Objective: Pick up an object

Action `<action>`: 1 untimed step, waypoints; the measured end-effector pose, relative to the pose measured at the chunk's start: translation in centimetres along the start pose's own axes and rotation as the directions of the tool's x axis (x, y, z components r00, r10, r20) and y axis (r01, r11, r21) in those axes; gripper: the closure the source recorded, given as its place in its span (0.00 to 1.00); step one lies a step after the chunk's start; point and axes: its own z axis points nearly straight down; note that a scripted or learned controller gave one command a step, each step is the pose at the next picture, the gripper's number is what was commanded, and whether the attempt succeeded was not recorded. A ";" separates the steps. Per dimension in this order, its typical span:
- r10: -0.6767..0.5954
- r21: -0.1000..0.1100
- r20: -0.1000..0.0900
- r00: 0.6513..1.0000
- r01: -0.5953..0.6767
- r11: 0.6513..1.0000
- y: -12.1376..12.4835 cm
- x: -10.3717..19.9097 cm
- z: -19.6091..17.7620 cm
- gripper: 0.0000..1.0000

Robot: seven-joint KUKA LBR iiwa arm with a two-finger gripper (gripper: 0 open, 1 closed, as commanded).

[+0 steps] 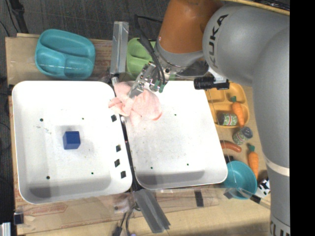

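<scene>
Two shallow white bins sat side by side on the counter (59, 50), the left bin (29, 107) and the right bin (197, 146) meeting along a dark seam with small black clips. One blue cube (72, 139) lay alone on the left bin's floor, well apart from the arm. One pink cloth (140, 104) lay crumpled in the right bin's far left corner, spilling against the wall next to the seam, probably bunched there because the corner stops it sliding. The pincer (146, 82) hung directly over the cloth's upper edge, its metal tips at or just touching the fabric; whether the tips were parted or closed on the cloth could not be told, since the wrist and cabling crowded that spot. Judged from the placement, the cloth was the likely target of the pick, and the arm leaned in from the right at a slant to reach that corner. Outside the bins, counted: one teal moulded tray (64, 53) at the far left, one green container (137, 55) partly hidden behind the wrist, one orange tray (239, 93) holding a small can (227, 119) and a carrot (238, 113), a second carrot (253, 161) below it, and one teal bowl (242, 177) near the right bin's near corner. A corner grasp on soft fabric risked pinching only a thin fold.
</scene>
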 end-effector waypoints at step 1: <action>0.072 -0.001 0.003 0.997 -0.072 0.997 -3.2 -3.2 1.6 1.00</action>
